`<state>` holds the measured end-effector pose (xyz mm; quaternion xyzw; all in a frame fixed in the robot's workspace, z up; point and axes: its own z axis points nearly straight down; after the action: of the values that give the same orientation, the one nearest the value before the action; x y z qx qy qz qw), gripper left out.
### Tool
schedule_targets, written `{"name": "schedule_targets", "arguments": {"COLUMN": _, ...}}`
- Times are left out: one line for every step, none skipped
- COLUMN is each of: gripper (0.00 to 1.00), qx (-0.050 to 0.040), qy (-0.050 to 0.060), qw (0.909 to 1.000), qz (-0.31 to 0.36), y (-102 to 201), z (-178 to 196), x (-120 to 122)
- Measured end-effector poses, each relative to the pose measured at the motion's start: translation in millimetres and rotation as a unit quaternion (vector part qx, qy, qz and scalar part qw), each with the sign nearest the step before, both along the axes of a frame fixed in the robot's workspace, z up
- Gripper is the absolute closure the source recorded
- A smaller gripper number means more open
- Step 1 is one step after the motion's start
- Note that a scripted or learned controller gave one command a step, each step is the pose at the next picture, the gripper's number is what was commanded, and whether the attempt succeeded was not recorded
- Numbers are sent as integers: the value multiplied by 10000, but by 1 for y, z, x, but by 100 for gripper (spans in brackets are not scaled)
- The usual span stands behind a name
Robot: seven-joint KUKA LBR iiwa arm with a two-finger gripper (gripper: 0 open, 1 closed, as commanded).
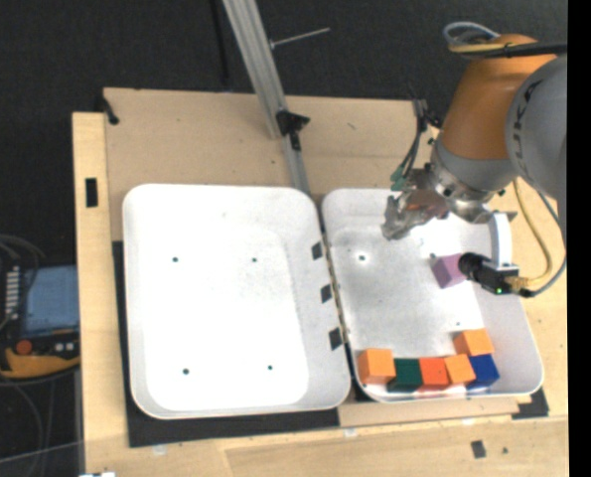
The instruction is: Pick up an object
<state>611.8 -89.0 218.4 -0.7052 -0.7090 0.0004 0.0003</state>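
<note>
The hand [406, 215] hangs over the far part of the right bin [394, 296], near its far-left corner; whether its grip is open or closed cannot be told from this slanted look, and nothing is seen held in it. A purple block [447, 269] lies on the bin floor just to the right of it and a little nearer, apart from the hand. Beside that block sits a dark fitting with a small green light [484, 271], part of the arm's gear, with a cable looping past it.

Along the near wall of the right bin a row of small blocks is packed close: an orange cube [376, 364] at the left, a green block [407, 374], a second orange block [434, 372], a third [459, 368], a blue block [484, 369], and one more orange block [474, 342] just behind the blue. All look hard-edged and matte.

The left bin [225, 296] is a smooth white tray with rounded corners and a few dark dots on its floor. Both bins rest on a pale wooden desk [216, 127]. A grey metal rail [260, 58] slants across the far side of the desk towards the gap between the bins.
</note>
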Motion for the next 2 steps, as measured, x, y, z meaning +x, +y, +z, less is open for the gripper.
{"name": "schedule_targets", "arguments": {"gripper": 100, "qx": 11, "qy": -7, "qw": 10000, "qz": 8, "y": 44, "z": 12, "x": -16}}
{"name": "schedule_targets", "arguments": {"gripper": 100, "qx": 16, "qy": 2, "qw": 10000, "qz": 12, "y": 93, "z": 21, "x": -36}}
